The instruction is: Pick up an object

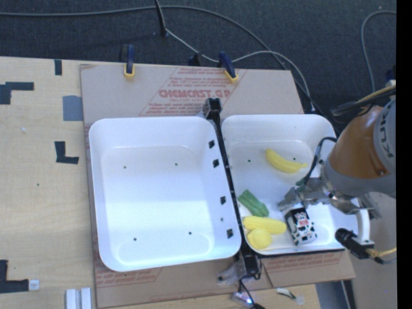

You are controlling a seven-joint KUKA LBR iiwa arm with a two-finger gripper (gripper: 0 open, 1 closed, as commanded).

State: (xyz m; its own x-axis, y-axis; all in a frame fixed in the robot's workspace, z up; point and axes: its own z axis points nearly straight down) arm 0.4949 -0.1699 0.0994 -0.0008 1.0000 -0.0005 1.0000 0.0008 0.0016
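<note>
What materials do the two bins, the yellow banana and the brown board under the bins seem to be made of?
The bins look like moulded plastic: smooth, glossy white, with rounded corners. The banana in the right bin seems a plastic toy, judging by its even, slightly shiny yellow, though soft rubber is possible. The board looks like matte corrugated cardboard, with red print and two clamps on its far edge.

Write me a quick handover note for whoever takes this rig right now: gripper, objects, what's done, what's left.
Gripper: low in the right white bin, over a small black-and-white patterned object; no grasp confirmed.
Objects, all in the right bin: yellow banana-shaped toy toward the back, green leafy piece, long yellow piece, and round yellow piece near the front left.
Done: nothing lifted.
Left: grasp one object and raise it.
</note>
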